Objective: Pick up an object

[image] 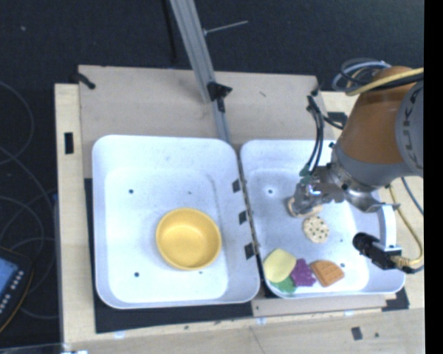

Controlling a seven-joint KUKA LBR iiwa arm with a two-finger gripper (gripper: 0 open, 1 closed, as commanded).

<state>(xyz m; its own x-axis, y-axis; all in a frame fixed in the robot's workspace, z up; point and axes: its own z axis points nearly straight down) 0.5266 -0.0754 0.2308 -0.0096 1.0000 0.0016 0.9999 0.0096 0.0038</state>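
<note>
Pincer low over R bin, near its middle; fingers too small/blurred to tell if spread or pressed together, nothing seen pinched. Just below pincer: round speckled cookie-like piece, flat on bin floor, apart from fingertips. At R bin front edge, in a row, touching: yellow-green piece, purple grape bunch, orange waffle-like piece. In L bin: yellow bowl, upright, alone, front of centre. Both bins side by side on desk.
</note>
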